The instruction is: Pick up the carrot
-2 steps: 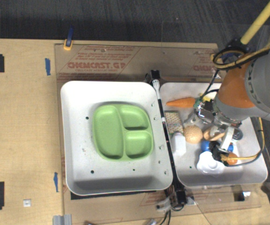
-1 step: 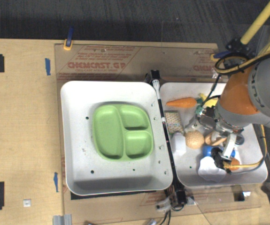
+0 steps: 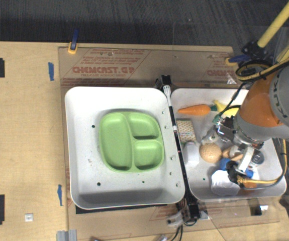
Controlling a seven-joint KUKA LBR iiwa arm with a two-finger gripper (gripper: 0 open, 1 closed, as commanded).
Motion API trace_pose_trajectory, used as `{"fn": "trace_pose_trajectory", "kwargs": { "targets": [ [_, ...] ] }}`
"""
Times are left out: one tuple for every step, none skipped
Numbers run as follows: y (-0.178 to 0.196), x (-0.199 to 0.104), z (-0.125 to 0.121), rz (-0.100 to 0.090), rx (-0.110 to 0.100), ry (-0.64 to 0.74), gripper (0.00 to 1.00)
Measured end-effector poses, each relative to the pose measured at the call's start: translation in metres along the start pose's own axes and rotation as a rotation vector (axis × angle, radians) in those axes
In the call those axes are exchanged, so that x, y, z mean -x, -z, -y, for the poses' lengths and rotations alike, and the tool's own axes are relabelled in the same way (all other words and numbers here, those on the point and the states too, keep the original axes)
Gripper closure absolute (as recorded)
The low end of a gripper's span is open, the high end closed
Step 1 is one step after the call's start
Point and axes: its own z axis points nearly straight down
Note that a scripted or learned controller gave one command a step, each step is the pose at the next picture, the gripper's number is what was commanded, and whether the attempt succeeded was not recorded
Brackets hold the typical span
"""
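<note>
The orange carrot [image 3: 194, 110] lies near the far left corner of the right bin [image 3: 270, 187], its green top pointing right. My gripper [image 3: 229, 142] hangs over the middle of that bin, below and to the right of the carrot, close to a tan egg-shaped piece [image 3: 210, 152]. The arm's wrist with its orange band [image 3: 257, 108] covers the fingers from above. Nothing of the carrot is touched by the gripper.
The left bin [image 3: 79, 134] holds a green divided plate [image 3: 131, 140]. In the right bin lie a speckled cracker-like block [image 3: 185, 130], a yellow piece [image 3: 219, 106], and blue and white items [image 3: 224, 181] near the front. Cables hang by the arm at right.
</note>
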Motion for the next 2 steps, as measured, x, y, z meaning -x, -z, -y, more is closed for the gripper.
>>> {"fn": "trace_pose_trajectory", "kwargs": {
  "targets": [
    [0.0,0.003,0.031,0.007,0.012,0.106,0.0],
    [0.088,-0.073,-0.024,0.009,-0.032,0.003,0.0]
  ]
}}
